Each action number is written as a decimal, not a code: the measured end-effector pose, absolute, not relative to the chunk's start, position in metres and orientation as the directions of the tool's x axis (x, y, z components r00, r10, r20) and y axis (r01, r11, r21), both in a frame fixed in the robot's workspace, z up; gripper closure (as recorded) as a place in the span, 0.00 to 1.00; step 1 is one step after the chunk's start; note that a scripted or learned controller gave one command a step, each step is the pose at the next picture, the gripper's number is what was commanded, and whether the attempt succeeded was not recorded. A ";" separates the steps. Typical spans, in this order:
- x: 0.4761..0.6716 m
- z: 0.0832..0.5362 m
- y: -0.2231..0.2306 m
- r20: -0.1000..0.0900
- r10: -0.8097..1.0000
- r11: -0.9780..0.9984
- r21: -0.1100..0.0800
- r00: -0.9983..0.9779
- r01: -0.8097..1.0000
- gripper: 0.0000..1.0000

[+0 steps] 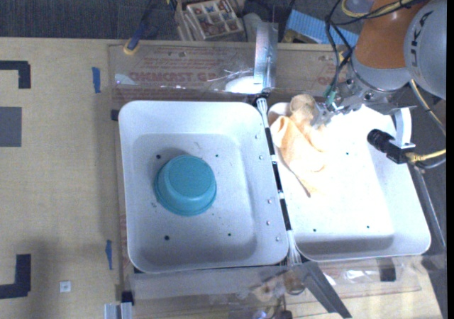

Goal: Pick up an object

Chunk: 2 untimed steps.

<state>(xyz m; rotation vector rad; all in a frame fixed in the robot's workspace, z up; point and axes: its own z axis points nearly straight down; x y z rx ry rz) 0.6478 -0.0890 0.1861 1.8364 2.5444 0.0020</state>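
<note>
The grey KUKA arm with its orange band (386, 9) is seen reaching in from the upper right, bent downward at the wrist. The two-finger metal gripper (323, 113) is carried at its tip, pointed down and to the left. A black cylindrical fitting (386, 144) is seen projecting from the wrist just below and to the right of the gripper. The finger spacing cannot be made out.

Matt teal plastic bowl (186, 183); soft, crumpled orange cloth (301, 146); smooth white bins (191, 120).
</note>
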 end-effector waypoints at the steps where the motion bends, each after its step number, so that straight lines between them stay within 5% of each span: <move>1: 0.648 0.186 -0.089 -0.002 0.949 0.315 0.003 -0.315 0.949 0.00; 2: 0.644 0.091 -0.101 -0.005 0.953 0.303 0.010 -0.303 0.953 0.00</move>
